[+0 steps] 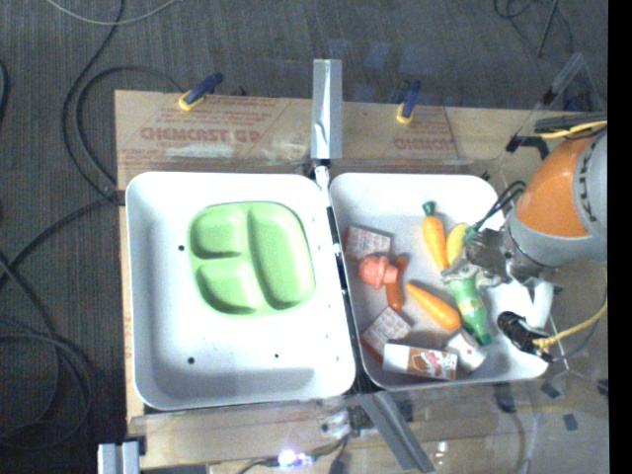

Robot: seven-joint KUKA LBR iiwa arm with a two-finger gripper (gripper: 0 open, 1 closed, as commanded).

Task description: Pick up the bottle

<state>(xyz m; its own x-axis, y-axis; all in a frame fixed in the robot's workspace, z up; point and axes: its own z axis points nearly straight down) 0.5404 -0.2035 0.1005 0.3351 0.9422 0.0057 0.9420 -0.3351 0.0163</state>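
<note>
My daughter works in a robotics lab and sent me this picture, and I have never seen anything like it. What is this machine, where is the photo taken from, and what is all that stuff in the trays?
This is one photo from a camera fixed above a workbench, looking down at a slant. The grey and orange shape at the right is a robot arm reaching in; its gripper sits low over the right white bin. That bin holds toy food: two carrots, a yellow banana, a pink toy, small cartons and a green bottle, which the arm is meant to pick up. The bottle lies just below the gripper; I cannot tell whether it is gripped. The left white bin holds a green divided tray.
</note>
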